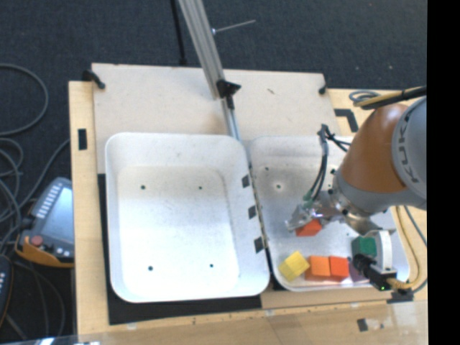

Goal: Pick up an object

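arm (384, 160) leaning in from the right over the right bin (277, 164), gripper (305, 220) low at an orange-red block (309, 228)
its orange wrist band sits above the grey wrist, angled down and left; whether the jaws are released or clenched i cannot tell. the block is small, touching the gripper tip mid-bin, with a yellow block (294, 265), two orange blocks (328, 267) and a green block (366, 246) nearby

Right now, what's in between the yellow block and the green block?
In the camera view, two orange blocks sit side by side between the yellow block and the green block, along the near edge of the right bin.
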